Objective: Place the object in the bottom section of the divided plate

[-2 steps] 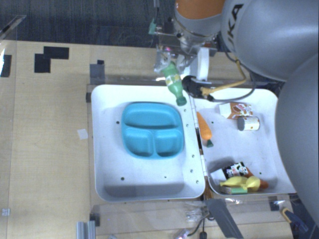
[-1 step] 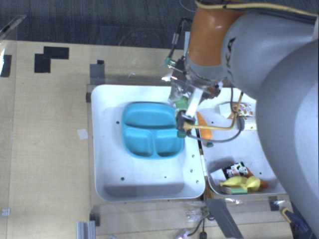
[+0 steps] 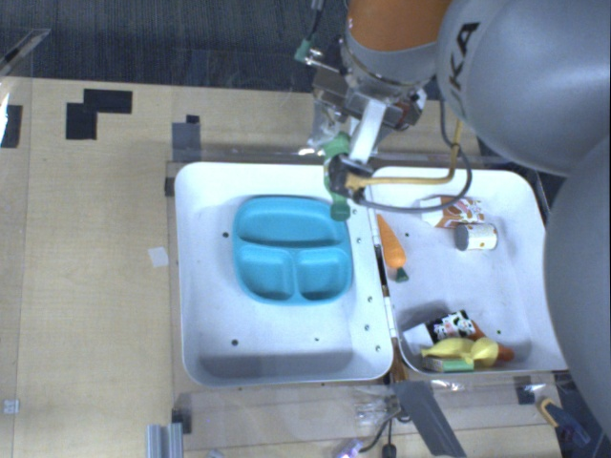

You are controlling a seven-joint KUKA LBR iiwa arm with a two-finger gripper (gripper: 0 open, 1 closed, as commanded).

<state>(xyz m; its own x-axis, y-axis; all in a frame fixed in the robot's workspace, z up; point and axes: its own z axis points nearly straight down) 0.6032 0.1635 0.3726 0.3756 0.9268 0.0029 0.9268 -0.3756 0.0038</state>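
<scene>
1. The gripper [image 3: 339, 191] hangs over the seam between the 2 white bins, near the upper right corner of the blue divided plate [image 3: 291, 248]; whether it is wide or narrow cannot be told.
2. The plate sits in the left bin [image 3: 205, 284], with 1 long section at the top and 2 smaller ones below.
3. A carrot [image 3: 391, 243] lies in the right bin [image 3: 520, 284] just beside the seam (green end pointing down).
4. Further right lies a small white can [image 3: 475, 237]; a yellow banana [image 3: 458, 354] and a black-and-white toy [image 3: 451, 326] sit near the front wall.
</scene>
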